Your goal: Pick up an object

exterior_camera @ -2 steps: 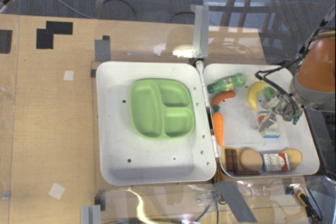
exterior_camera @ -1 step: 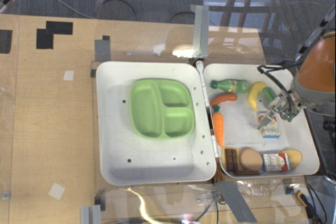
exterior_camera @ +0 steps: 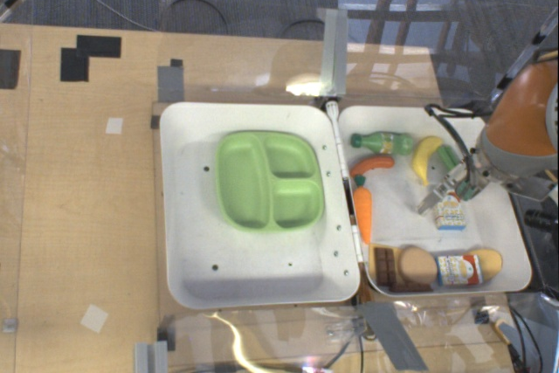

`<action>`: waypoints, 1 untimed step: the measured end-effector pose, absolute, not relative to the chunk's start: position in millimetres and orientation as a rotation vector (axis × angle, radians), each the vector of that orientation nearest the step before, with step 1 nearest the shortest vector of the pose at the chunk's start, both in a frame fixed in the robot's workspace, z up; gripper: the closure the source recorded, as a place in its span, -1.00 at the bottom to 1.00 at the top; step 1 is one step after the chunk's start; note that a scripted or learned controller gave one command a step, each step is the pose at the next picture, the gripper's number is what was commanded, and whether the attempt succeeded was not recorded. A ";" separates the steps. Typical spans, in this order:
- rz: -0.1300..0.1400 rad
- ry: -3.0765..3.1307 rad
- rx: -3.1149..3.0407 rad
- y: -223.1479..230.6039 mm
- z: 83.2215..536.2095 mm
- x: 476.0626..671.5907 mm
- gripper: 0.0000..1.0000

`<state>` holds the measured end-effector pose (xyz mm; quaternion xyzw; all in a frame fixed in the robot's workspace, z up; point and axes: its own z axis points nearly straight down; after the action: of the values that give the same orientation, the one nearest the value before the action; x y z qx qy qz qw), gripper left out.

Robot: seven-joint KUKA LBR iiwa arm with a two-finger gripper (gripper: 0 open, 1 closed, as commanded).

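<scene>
Nothing is lifted yet: the tool [exterior_camera: 448,190] hovers open-fingered over a small carton [exterior_camera: 450,213] in the right bin [exterior_camera: 521,262].

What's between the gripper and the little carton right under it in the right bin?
Nothing visible. The gripper hangs directly over the small carton, with bare bin floor around them. The banana lies just behind, off to the side.

Single fixed cam above the bench [exterior_camera: 79,188], looking down at a slant. Mid range: both bins fully in frame, left bin [exterior_camera: 188,275] near centre, right bin [exterior_camera: 515,266] toward the right side. Floor along the top.
</scene>
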<state>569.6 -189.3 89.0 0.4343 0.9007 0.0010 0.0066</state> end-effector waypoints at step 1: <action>0.006 2.809 1.343 -189.6 103.6 573.9 1.00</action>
<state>573.9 -189.6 103.6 0.4314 0.9020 0.0018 0.0141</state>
